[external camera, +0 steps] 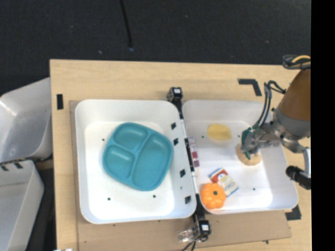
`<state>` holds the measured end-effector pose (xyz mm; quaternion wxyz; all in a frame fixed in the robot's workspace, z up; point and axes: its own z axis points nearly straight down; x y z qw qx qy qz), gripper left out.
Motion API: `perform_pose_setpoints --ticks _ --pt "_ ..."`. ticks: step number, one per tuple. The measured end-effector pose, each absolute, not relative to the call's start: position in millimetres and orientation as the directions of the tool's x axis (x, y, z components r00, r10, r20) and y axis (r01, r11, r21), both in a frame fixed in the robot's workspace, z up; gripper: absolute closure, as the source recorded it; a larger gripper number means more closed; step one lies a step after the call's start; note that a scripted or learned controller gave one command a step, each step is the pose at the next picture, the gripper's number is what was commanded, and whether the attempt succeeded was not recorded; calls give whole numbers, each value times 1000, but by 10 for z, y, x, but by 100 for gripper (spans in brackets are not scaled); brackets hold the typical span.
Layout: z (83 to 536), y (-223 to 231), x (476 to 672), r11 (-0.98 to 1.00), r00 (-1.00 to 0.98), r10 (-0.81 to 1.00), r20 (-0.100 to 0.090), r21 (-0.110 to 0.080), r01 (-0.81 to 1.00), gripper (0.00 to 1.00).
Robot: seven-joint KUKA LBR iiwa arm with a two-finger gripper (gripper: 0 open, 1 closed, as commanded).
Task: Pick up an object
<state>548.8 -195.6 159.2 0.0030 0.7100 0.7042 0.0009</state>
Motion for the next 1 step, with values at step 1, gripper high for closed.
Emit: perform_pose_setpoints --ticks 1 --pt "2050 -1900 5483 2 -2 1000 -2 5 1000 100"
